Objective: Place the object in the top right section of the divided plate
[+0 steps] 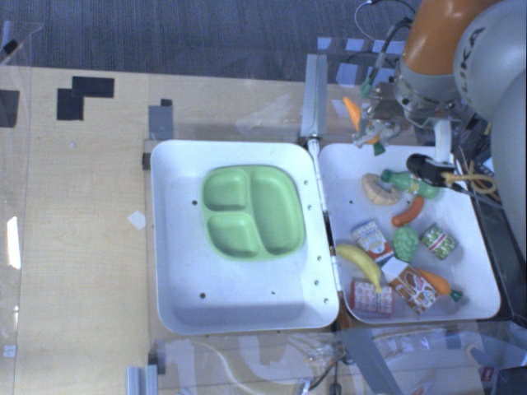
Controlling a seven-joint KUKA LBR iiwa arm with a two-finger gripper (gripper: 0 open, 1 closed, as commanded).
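Observation:
The green divided plate (251,211) lies in the middle of the left white bin (173,245). It has two small sections on its left and one long section (277,208) on its right. My gripper (375,134) hangs over the far left corner of the right bin (482,295), to the right of the plate and beyond it. It is shut on a small toy carrot (352,112). The carrot's orange body sticks out to the upper left of the fingers, and a green tip shows below them.
The right bin holds several toy foods: a banana (360,262), a sausage (408,211), broccoli (404,243), a green box (438,240), another carrot (434,282), snack packets (372,296) and a bread piece (380,189). A metal divider (313,97) stands between the bins' far ends.

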